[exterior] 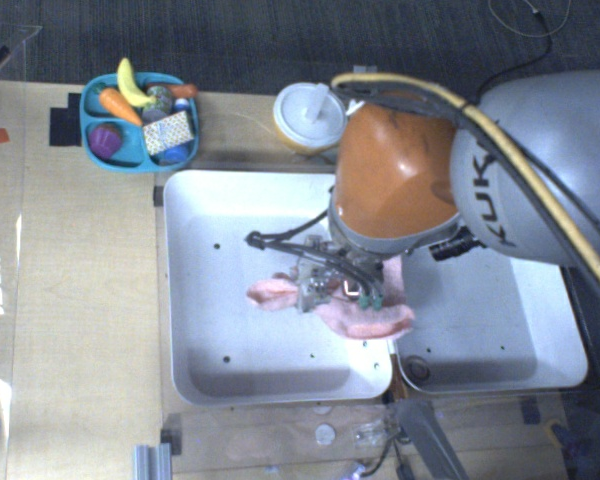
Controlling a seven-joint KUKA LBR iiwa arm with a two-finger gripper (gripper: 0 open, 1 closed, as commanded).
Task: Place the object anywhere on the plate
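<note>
The glossy orange-and-grey arm (420, 178), lettered "KU", hangs over the smooth left white bin (210, 298). Its jaws (330, 286) sit upon a soft, crumpled pink cloth (365, 313) in that bin; jaw state cannot be determined.

The tool (332, 286) hangs low over a pink object (365, 318) in the left bin (200, 288). At ten o'clock from it, a blue tray (92, 156) sits on the worktop (70, 268).

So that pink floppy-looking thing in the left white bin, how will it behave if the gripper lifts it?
The pink, irregular soft-looking object lies flat and spread with uneven lobes under the gripper, so it will probably sag and drape rather than hold shape. It looks thin, so likely light. With no round form, it seems unlikely to roll; a pinch at one edge might leave the rest trailing over the left white bin.
</note>
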